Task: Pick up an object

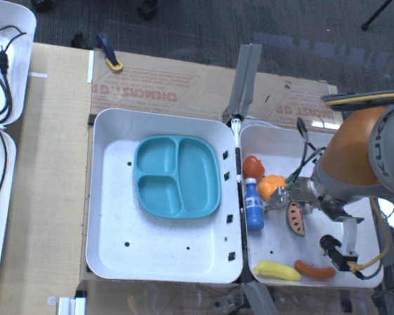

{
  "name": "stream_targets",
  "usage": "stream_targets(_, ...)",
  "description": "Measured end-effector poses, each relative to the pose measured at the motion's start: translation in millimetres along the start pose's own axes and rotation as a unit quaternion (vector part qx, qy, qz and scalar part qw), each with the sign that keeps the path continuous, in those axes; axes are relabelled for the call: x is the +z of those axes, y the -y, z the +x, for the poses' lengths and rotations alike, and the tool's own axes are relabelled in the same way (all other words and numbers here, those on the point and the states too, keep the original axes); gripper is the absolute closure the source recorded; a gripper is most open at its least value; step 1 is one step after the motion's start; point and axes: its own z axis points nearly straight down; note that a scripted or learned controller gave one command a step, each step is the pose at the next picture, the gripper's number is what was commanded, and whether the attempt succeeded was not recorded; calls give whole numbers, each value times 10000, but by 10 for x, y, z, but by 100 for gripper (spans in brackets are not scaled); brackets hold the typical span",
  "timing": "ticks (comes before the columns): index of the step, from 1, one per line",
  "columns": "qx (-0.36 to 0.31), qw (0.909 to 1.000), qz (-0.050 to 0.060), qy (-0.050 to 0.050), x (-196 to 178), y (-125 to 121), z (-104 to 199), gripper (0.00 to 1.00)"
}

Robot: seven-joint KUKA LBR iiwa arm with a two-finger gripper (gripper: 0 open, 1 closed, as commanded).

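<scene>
On the left, the left bin (pixel 107 199) carries a teal divided plate (pixel 178 176) lying flat, well away from the work. Across the divider, the right bin (pixel 283 145) holds the candidates: a blue bottle (pixel 253 208) lying along the bin's left wall, a red-orange fruit (pixel 252 167) at its far end, an orange (pixel 271 186) just right of it, then a watermelon slice (pixel 297 219), and along the near wall a yellow banana (pixel 276 270) beside a sausage (pixel 315 270). The hand (pixel 279 198) sits low among these, just beside the orange and bottle and left of the watermelon slice (whether it touches any of them cannot be made out). Whether it is spread or pressed together I cannot tell, nor that anything sits within it. The step looks like the approach or closing phase of a grasp; next it likely needs to settle squarely over one item, close firmly, then lift straight up without dragging neighbours.
</scene>
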Motion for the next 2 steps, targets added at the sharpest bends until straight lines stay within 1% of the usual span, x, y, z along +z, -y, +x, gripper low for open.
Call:
stream_targets(1,23,10000,18,-4,-79,9,-12,100)
stream_targets(2,-30,10000,9,-5,-1195,-431,211,100)
